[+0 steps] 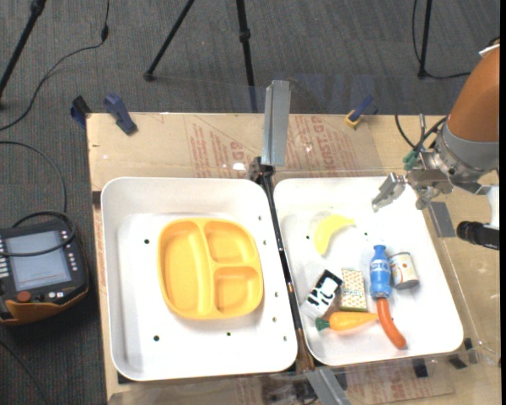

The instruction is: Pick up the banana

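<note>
At right edge, arm point(476, 108) cut off; banana point(331, 229) fully visible.

The arm point(476, 99) is a thick rounded tube with an orange band above a grey wrist ring. Below the ring sits a boxy metal gripper point(405, 188) of dull grey with slim fingers. A thin dark cable with a green fitting loops beside the wrist.
</note>
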Robot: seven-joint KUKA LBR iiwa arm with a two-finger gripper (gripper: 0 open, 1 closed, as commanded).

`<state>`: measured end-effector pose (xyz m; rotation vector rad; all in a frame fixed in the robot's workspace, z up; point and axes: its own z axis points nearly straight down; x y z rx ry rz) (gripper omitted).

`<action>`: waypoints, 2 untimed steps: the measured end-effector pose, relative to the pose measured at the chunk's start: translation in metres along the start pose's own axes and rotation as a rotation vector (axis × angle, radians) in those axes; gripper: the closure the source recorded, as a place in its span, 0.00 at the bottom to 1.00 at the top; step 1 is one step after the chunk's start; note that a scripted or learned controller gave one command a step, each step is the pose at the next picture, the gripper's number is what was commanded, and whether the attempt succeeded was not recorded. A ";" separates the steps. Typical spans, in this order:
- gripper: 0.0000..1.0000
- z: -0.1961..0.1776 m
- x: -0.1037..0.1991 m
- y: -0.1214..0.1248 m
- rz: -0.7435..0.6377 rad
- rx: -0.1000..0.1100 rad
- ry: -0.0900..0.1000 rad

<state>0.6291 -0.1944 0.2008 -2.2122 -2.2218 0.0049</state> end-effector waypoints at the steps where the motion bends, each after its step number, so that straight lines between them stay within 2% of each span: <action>1: 0.00 0.114 0.097 0.003 0.043 0.001 0.000; 2: 1.00 0.109 0.098 0.003 0.040 0.008 0.002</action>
